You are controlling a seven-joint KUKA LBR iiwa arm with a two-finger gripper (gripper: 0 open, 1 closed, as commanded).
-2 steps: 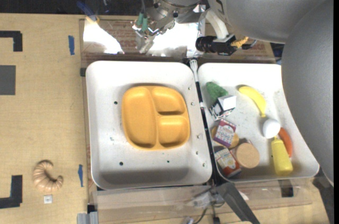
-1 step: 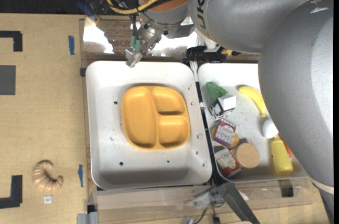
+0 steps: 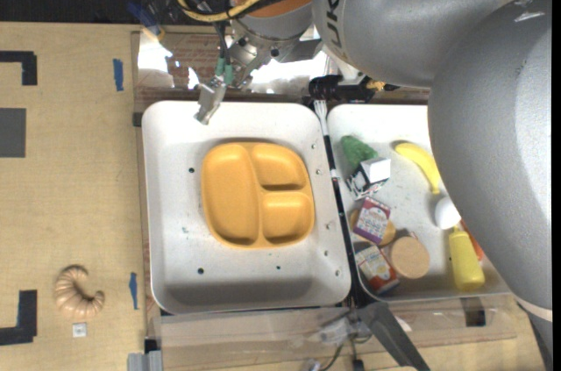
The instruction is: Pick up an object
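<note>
Tan bench top (image 3: 70,185) with black tape marks; two white bins side by side. Left bin (image 3: 175,273) holds a yellow divided tray (image 3: 257,194), centred. Right bin (image 3: 386,295) crowded: banana (image 3: 419,164), green item (image 3: 355,150), yellow bottle (image 3: 465,260), small packets (image 3: 372,220), round tan lid (image 3: 409,256). Gripper (image 3: 210,102) hangs over left bin's far-left corner, nothing seen between its fingers; whether spread or closed, cannot tell. Croissant-like toy (image 3: 79,290) lies on bench, well left of bins
</note>
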